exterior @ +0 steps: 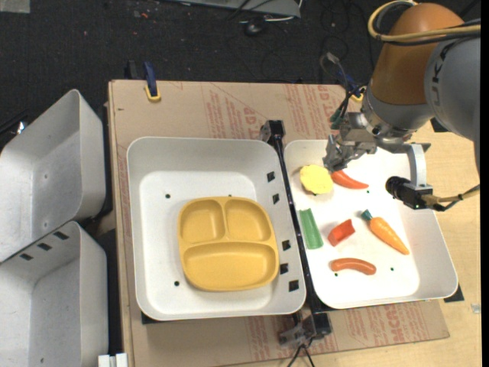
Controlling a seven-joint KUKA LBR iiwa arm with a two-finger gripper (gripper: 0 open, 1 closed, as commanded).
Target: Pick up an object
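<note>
The claw [338,157] hangs low over the far left part of the right bin [428,277], just above a yellow round piece [315,180]; whether it is spread or pressed together cannot be told, and nothing is seen between its tips. The grey arm [428,60] reaches in from the right.

Two white bins sit side by side on the desk [229,102]. The left bin [149,205] holds one yellow divided plate [228,243], near its middle, with bare white floor all around it.

The right bin holds six toy foods: one yellow round piece, one small red pepper [350,180] just right of it, one green stick [309,228], one red block [341,232], one carrot [386,233] and one red sausage [353,266]. The green stick lies along the bin's left wall, its long axis running near to far. The carrot slants, green top toward the far left. The sausage lies left to right. Open floor remains along the bin's near and right edges.
</note>
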